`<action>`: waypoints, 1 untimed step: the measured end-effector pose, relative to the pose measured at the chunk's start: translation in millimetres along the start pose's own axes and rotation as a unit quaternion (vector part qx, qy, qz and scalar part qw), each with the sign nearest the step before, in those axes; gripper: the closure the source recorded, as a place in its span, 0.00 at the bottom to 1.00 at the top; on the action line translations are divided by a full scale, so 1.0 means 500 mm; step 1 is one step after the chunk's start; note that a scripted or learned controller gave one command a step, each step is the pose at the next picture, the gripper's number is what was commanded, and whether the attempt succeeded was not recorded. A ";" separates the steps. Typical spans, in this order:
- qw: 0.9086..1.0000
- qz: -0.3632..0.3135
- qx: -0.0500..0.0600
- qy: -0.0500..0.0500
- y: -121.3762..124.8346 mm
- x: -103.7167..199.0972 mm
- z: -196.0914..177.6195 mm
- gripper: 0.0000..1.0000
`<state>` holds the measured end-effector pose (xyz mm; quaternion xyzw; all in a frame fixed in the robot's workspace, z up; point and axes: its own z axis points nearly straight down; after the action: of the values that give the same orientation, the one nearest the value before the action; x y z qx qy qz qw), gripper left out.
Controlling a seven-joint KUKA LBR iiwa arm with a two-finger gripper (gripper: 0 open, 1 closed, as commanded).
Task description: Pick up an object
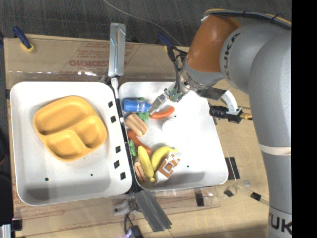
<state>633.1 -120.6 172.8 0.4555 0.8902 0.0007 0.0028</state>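
My gripper (163, 100) hangs low over the back of the right bin (208, 152), reaching down from the orange-banded wrist (210, 43). Its tip is just right of a blue can (132, 105) with a green bit (144, 116) beside it, and just above an orange-red carrot-like piece (162, 114). Along the bin's left wall lie a hot dog (137, 124), a red and green piece (132, 141), two yellow bananas (151, 159) and a small orange-and-white packet (168, 165).
The left bin (29, 182) holds a yellow divided tray (69, 127). A metal divider bar (117, 48) stands between the bins at the back. The arm's grey body (270, 83) looms over the right side. Cardboard lies behind the bins.
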 end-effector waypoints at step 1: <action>0.998 0.068 0.002 0.002 0.084 0.096 -0.038 0.00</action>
<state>639.0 -57.3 191.8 0.5153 0.8570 0.0002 0.0003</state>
